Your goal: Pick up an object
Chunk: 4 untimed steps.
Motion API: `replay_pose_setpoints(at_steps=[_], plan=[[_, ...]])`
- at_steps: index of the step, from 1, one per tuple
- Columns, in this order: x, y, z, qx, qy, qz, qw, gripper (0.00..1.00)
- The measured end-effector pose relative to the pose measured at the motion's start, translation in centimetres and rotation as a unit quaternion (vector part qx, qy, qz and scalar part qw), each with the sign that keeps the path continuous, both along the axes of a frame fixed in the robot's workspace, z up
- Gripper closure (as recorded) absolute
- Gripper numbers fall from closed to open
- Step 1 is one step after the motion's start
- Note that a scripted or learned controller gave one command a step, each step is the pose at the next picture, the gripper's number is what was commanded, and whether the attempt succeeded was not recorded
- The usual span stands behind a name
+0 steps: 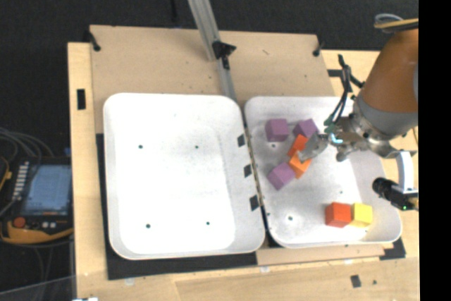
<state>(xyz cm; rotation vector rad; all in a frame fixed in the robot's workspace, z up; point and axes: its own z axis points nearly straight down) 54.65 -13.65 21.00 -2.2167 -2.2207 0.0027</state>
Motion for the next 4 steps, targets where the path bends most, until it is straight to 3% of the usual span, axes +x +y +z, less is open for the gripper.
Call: replay_pose_setpoints(at_steps=[1, 2, 3, 4], plan=[[0.1, 0.0, 0.2, -0.0005, -0.003, -0.001, 1.0000, 0.00], [0.6, 0.4, -4.3, -0.0013, 0.000, -0.003, 1.0000, 0.00], [1.5, -0.2, -8.0, -0.0020, -0.008, 0.000, 1.0000, 0.00], [1.9, -0.4, -8.4, -0.0034, -0.014, -0.003, 0.9999, 0.00]])
